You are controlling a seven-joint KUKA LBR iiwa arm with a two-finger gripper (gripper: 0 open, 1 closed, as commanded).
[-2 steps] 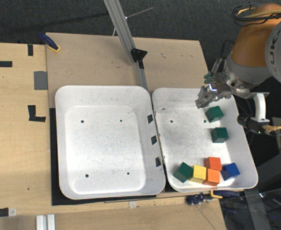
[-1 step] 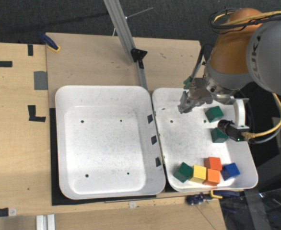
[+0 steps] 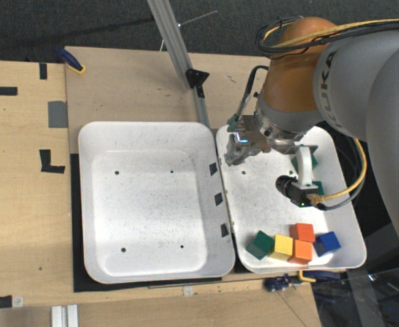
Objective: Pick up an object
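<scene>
Your claw (image 3: 237,148) hung over the right bin's (image 3: 336,152) far left corner; I couldn't tell its state. The blocks (image 3: 291,244) sat clustered in the near corner, well apart, so you'd needed to reposition before grasping.

Bench top (image 3: 22,203) is light wood w/ black tape marks (image 3: 48,161) and a grey patch (image 3: 58,114) at left. Behind it, dark grey carpet floor (image 3: 63,9). A slanted metal pole (image 3: 176,43) crosses from top to the bench. A blue-yellow clamp (image 3: 71,60) sits at the bench's back edge.
</scene>
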